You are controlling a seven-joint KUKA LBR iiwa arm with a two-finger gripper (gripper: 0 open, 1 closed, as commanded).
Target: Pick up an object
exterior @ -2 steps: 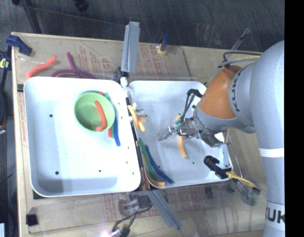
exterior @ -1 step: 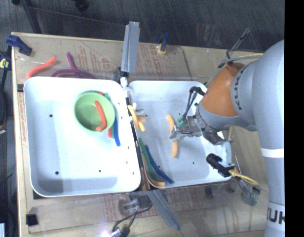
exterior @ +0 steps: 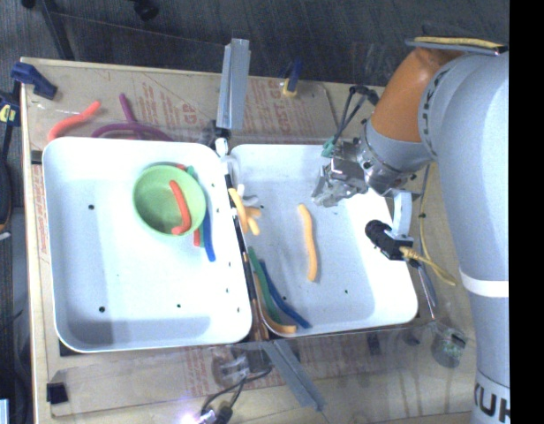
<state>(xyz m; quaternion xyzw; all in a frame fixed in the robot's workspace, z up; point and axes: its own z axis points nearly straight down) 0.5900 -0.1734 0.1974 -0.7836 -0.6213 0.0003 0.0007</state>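
Two shallow white bins sit side by side on the plywood bench (exterior: 166, 91) before us, with dark floor beyond its far edge. We see the gripper (exterior: 336, 186) low over the far part of the right bin (exterior: 378, 303), reaching in from the right under the grey arm (exterior: 471, 148) with its orange band (exterior: 411, 95); whether it is grasping anything we cannot tell, as its tip is a blur of metal. Just beside it, toward the bin's middle, lies an orange strip (exterior: 308, 241), long, thin and slightly curved, running from far to near and apart from the gripper. Along the right bin's left wall we see a tangle of more strips, yellow-orange near the top and green and blue (exterior: 276, 300) toward the near corner. In the left bin (exterior: 122, 316) a green bowl (exterior: 157, 203) holds a red strip (exterior: 179, 208), with a blue one (exterior: 207, 241) leaning just beside it.
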